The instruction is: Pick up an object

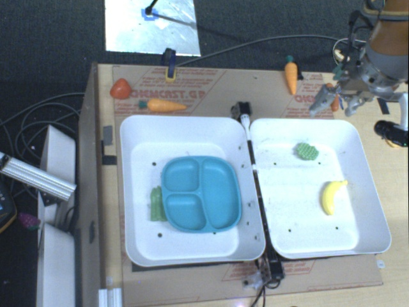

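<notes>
Above the right bin's [367, 171] far right corner, the gripper [335, 100] hangs with fingers spread and nothing between them, likely poised to choose. The banana [331, 196] lies toward that bin's right edge, the green piece [307, 151] near its far edge.

Bright, even light; soft, slightly blurred.

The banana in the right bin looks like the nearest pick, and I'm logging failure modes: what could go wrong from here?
1. The tool sits above the right bin's far rim, so a steep descent could clip that rim.
2. The banana is curved and may slip.
3. The green object lies between tool and banana and might get bumped.
</notes>
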Robot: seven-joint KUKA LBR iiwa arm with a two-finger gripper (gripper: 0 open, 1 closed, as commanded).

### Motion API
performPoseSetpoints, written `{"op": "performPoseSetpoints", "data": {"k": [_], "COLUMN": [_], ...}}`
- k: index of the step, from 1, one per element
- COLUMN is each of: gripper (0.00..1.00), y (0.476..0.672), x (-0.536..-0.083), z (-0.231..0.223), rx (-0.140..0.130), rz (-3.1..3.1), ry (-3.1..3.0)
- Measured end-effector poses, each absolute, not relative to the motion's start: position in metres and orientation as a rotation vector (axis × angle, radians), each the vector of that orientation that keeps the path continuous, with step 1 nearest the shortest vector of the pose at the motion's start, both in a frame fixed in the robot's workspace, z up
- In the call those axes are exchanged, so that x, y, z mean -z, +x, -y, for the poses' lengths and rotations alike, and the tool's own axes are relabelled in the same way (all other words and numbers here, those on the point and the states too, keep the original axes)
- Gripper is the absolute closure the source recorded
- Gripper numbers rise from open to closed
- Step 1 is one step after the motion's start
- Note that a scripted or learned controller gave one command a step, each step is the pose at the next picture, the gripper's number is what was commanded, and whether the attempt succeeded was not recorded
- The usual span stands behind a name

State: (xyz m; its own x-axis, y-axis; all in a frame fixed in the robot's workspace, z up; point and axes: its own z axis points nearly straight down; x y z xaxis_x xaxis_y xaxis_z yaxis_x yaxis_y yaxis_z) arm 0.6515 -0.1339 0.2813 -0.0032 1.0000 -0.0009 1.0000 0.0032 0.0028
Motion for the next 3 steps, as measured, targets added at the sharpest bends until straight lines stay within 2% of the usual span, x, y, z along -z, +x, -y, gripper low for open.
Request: {"op": "performPoseSetpoints", "data": {"k": [1, 2, 3], "gripper": [0.00, 0.00, 0.00], "y": [0.645, 0.663, 0.670], "x": [-0.137, -0.084, -0.139], "z": [0.166, 0.169, 0.207], "rx": [0.002, -0.001, -0.003], "rz": [-2.224, -2.225, -2.220], "ry": [2.221, 2.216, 2.215]}}
